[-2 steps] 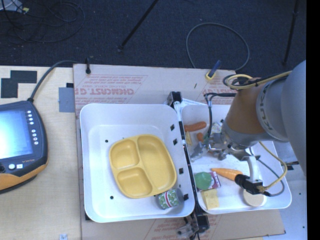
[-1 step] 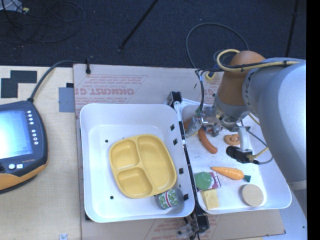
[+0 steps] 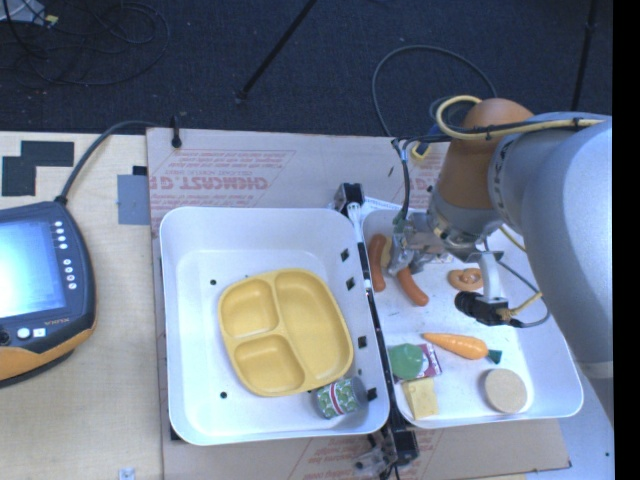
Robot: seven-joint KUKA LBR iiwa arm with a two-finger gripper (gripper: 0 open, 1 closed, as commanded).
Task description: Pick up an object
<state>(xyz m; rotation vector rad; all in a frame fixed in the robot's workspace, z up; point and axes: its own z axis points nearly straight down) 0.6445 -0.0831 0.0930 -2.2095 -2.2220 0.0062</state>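
Pincer: low in right bin, opening cannot be told.
Sausages: one just below pincer, another just left.
Carrot: farther below.
Tray: left bin.

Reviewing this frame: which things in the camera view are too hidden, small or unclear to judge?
- Gripper: too small and dark against the arm to tell the finger state, or whether it touches the sausage.
- Brown item: partly behind a black part of the arm; identity unclear.
- Small can: label too small to read.
- Green packet: print unreadable.
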